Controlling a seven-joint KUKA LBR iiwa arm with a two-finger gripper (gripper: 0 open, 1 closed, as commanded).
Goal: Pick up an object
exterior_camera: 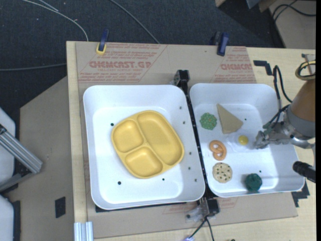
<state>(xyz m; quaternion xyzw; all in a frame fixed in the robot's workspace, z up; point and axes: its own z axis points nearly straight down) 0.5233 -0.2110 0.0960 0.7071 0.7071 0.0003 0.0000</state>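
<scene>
The right bin (235, 91) holds several small items: a tan wedge (228, 118), a green round piece (208, 120), a small yellow ball (243, 140), an orange pretzel (217, 148), a speckled cookie (222, 172) and a dark green lump (253, 182). My gripper (263, 138) reaches in from the right and sits low over the bin's right side. It is just right of the yellow ball and apart from it. I see nothing held in it.
The left bin (100, 104) carries a yellow three-compartment plate (147, 143). A black divider clamp (181, 77) sits between the bins at the back. Cables (275, 77) run along the right bin's far right corner.
</scene>
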